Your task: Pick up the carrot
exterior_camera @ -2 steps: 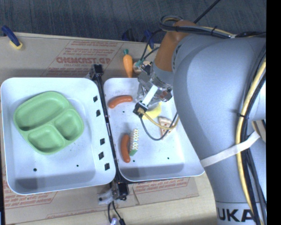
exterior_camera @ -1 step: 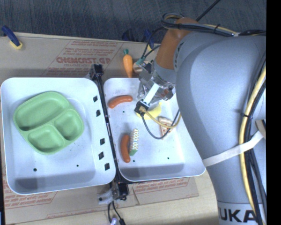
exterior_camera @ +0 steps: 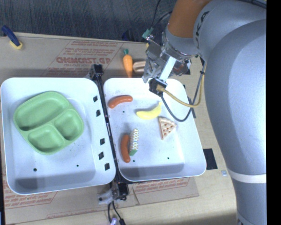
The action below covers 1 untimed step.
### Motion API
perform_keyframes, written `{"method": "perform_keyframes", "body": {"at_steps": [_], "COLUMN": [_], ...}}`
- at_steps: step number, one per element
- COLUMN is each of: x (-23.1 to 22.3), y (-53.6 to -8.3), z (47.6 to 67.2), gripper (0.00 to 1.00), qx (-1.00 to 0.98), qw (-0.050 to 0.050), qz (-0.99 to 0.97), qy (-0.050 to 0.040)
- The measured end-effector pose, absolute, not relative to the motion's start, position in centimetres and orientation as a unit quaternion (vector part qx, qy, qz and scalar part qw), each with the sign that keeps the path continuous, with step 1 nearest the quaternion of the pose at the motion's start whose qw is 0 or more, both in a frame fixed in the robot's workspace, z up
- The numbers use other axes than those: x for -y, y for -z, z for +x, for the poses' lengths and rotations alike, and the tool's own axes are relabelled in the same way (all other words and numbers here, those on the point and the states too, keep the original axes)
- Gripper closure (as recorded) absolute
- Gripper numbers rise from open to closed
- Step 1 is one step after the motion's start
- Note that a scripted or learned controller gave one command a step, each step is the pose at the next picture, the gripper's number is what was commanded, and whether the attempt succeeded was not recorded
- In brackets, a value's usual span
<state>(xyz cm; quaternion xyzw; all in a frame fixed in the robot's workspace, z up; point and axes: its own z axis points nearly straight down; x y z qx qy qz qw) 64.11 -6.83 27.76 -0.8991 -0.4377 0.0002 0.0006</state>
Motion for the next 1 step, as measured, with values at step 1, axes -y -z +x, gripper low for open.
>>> {"method": "perform_keyframes", "body": {"at_steps": [1], "x": [-0.99], "y": [-23.3], "z": [57.48], "gripper": [1.0], "qx": [0.353], "qw": [0.002], "qz": [-0.936], "qy": [-0.0034]}}
